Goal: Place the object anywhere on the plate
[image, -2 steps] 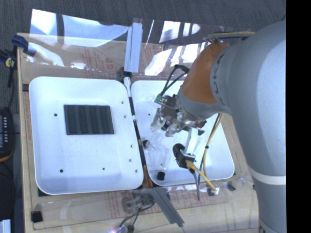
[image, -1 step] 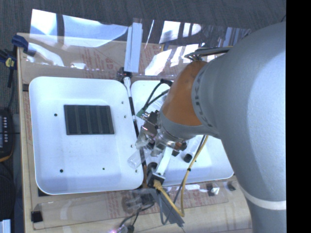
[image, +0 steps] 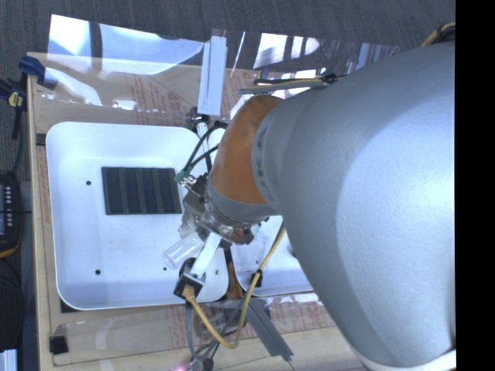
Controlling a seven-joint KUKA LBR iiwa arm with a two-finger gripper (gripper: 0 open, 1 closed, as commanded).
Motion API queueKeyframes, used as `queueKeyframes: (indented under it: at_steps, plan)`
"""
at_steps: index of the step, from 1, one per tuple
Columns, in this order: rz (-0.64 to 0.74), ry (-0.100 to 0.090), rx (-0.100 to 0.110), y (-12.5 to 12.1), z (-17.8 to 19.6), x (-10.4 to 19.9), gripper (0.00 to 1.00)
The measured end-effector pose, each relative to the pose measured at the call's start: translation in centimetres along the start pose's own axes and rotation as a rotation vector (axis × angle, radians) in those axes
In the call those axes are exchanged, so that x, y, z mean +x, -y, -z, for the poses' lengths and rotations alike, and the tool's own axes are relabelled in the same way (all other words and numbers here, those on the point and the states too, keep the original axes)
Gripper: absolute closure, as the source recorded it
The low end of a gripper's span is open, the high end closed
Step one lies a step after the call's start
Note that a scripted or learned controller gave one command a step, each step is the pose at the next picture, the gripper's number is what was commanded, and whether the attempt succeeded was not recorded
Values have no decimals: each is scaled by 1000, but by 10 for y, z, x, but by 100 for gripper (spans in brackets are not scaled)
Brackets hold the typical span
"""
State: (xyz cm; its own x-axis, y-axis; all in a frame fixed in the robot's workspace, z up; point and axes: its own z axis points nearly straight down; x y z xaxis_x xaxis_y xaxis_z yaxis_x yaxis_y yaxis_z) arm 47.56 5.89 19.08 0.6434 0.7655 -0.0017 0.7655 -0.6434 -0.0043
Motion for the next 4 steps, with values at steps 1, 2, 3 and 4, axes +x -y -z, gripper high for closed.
queueKeyframes:
  at_steps: [1,2,3,4]
  plan:
    - [-532,4,3,35,-48,41,100]
    - [-407,0,2,-18,0,33,100]
    - [-610,2,2,-97,0,25,100]
    - [-632,-2,-1,-119,1,79,100]
